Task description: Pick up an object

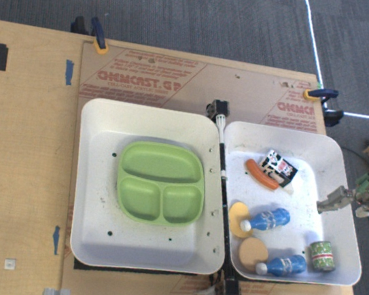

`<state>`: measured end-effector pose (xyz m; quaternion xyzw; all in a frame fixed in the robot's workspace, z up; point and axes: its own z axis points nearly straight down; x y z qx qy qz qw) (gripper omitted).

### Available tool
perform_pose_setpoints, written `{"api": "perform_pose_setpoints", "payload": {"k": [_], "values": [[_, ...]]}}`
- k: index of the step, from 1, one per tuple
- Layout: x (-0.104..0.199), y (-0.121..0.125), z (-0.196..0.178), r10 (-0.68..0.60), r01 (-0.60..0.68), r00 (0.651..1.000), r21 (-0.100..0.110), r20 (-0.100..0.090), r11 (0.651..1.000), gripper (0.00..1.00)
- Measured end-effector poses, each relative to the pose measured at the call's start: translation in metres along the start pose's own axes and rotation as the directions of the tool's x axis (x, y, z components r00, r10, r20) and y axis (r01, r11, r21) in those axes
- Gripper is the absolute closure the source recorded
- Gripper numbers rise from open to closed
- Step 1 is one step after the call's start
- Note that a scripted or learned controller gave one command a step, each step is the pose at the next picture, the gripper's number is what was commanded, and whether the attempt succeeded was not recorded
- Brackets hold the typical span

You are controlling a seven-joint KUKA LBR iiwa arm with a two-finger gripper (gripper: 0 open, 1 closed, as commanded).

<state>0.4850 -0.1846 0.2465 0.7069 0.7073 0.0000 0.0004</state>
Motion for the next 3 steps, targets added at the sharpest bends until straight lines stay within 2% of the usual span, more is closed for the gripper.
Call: {"api": "perform_pose_setpoints", "payload": {"k": [1, 2, 3], "values": [[0.036, 0.064, 0.054, 0.044, -0.044, 0.999, 0.000, 0.000, 0.999, 0.00], [0.074, 0.139, 0.155, 0.188, -0.188, 0.982, 0.003, -0.001, 0.982, 0.00], [0.085, 0.100, 0.160, 0.129, -0.129, 0.992, -0.001, -0.001, 0.992, 0.00]]}}
